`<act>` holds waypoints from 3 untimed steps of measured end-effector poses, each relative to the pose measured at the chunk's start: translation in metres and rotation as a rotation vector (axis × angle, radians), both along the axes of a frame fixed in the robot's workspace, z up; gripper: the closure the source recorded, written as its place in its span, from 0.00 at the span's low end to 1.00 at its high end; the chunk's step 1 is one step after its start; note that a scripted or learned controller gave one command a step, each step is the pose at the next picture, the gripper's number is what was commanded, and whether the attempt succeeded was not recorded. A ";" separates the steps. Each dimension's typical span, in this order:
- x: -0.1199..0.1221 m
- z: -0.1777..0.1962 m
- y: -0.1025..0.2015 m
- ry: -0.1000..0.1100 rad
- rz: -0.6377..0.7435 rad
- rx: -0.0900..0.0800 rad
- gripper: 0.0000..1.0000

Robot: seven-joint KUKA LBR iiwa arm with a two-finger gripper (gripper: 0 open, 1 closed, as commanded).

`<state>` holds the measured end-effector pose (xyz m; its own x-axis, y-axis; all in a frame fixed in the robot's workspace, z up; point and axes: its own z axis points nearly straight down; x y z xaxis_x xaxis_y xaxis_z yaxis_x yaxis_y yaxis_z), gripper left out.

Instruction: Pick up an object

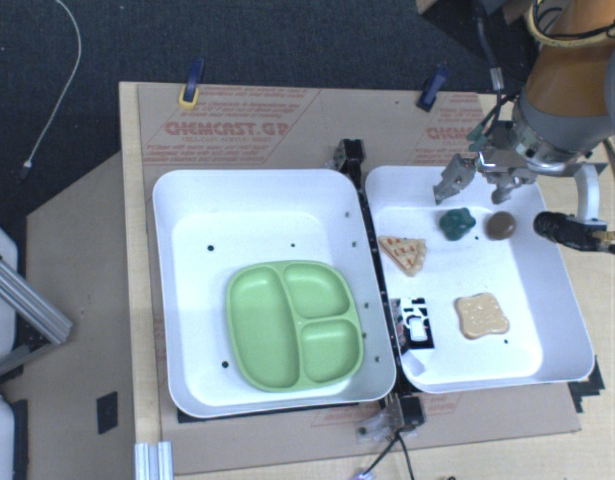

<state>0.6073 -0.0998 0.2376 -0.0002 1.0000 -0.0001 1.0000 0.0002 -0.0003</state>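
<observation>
I am looking down on two white bins. The left bin (177, 268) is carrying a pale green three-compartment plastic plate (292, 323). In the right bin (557, 318), a tan waffle-textured wedge (404, 254) is lying near the left wall, a beige toast-shaped piece (482, 315) toward the near edge. My gripper (474, 186) is hovering at the far edge, fingers apart and holding nothing. The teal lumpy object (457, 223) is sitting just below the jaws; a brown round piece (500, 226) is lying beside it.

Robotics lab, clamped cardboard bench (287, 118), white bins (177, 228), cables (57, 68)
</observation>
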 end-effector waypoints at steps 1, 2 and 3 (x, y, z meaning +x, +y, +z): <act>-0.009 -0.053 0.007 0.007 0.000 0.002 0.00; -0.011 -0.116 0.002 0.008 -0.001 0.001 0.00; -0.008 -0.149 0.004 -0.004 0.000 0.005 0.00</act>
